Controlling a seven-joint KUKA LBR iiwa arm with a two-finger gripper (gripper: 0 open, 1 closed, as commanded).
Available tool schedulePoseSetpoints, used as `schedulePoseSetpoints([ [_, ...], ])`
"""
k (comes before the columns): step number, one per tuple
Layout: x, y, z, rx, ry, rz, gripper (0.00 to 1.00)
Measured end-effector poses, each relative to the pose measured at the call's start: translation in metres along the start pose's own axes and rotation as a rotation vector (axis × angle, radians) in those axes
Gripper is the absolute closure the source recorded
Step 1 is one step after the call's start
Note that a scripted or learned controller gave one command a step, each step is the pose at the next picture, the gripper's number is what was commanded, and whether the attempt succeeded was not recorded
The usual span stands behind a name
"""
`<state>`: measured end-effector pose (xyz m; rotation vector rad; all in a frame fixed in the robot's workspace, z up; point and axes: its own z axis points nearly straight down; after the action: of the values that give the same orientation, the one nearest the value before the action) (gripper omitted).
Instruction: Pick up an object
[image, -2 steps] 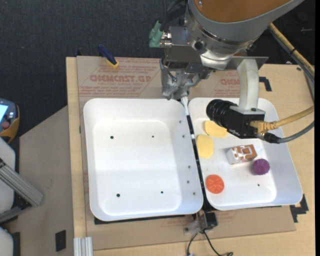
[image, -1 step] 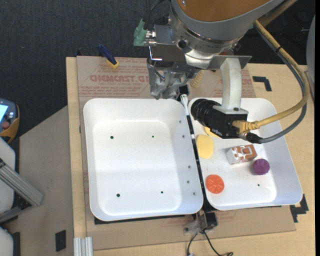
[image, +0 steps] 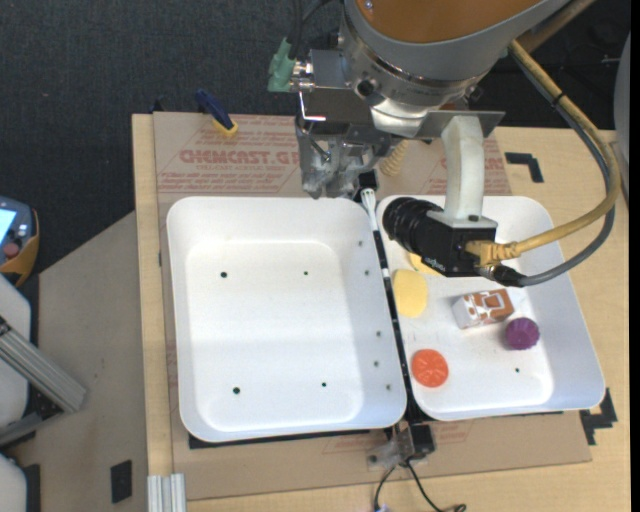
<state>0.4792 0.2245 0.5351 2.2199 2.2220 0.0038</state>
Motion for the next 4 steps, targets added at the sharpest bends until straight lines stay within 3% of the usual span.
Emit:
schedulePoseSetpoints([
  [4,0.0002,-0.0001,0.0,0.0,0.0,0.0,1.0],
])
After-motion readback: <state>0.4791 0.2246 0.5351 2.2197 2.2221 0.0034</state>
